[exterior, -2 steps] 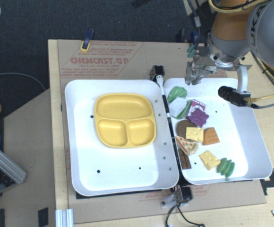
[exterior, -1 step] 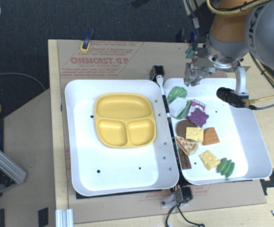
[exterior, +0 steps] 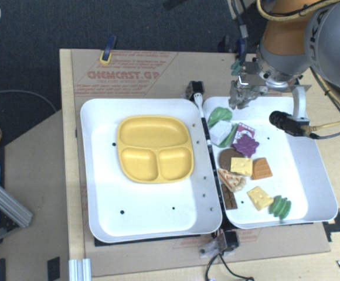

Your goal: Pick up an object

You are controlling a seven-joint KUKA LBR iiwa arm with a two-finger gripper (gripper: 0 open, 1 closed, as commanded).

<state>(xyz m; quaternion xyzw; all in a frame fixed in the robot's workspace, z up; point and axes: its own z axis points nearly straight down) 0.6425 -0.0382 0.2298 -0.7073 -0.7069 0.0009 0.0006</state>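
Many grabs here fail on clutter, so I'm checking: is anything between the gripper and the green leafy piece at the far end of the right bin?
Nothing visible blocks it. The gripper hangs just above the far edge of the right bin, and the green leafy piece lies beside it. A white piece and a purple item crowd its near side.

The grey arm (exterior: pixel 328 22) enters from the right, orange-banded wrist angled downward, pincer (exterior: pixel 238 98) pointing down.
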